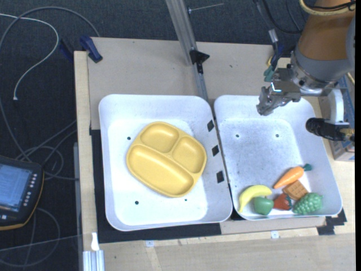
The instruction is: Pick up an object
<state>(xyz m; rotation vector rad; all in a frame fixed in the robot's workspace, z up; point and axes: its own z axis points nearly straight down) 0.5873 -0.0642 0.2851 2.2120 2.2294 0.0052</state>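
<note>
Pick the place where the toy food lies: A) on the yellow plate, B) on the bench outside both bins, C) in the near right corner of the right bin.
C: the carrot, banana and grapes crowd the near right corner of the right bin.

One fixed camera above my bench (169,61), looking down at a slant on both bins (113,151) (fairly far); I reach in from its right.
</note>
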